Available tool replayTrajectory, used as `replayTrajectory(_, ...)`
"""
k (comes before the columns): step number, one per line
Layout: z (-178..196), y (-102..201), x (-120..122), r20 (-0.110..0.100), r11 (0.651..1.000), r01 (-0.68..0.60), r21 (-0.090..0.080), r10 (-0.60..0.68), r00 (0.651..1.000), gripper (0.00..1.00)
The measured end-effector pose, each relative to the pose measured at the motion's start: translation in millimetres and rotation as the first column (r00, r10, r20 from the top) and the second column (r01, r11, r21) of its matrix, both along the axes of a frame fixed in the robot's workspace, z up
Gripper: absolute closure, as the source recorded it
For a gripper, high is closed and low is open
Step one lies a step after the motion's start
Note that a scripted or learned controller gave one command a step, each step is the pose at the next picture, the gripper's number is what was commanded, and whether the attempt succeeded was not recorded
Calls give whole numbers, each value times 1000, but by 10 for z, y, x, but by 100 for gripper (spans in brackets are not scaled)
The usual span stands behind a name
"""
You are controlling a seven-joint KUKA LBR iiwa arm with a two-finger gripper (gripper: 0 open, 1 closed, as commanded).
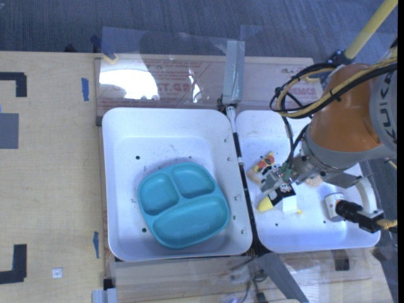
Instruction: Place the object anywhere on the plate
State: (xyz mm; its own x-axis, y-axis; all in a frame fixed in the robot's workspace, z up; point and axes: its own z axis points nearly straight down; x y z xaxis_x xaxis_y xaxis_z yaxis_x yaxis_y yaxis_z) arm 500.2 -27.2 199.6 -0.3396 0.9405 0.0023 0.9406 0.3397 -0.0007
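Note:
A blue divided plate [183, 205] with three compartments lies in the left bin [123, 137]. In the right bin [315, 232] lie several small objects: an orange and yellow toy [263, 164], a yellow piece [265, 204] and a white piece [289, 205]. My gripper [278, 182] hangs low in the right bin, just above and between these pieces. The grey and orange arm [344, 115] behind it hides part of that bin. Nothing lies on the plate.
A white and black cylindrical item [341, 208] lies at the right bin's right side. A clear sheet [170, 74] and a grey bar [232, 74] stand behind the bins. The two bins meet along a dark divider [243, 182].

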Motion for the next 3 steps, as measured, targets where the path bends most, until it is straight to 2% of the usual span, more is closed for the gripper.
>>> replayTrajectory(1, 186, 1097, 86, 2, 1000, 19, 1, -19, 1000, 100)
replayTrajectory(2, -77, 1480, -87, -3, 995, -100, -2, 100, 995, 100)
replayTrajectory(3, -70, 1471, -82, -1, 995, -98, -1, 98, 995, 0)
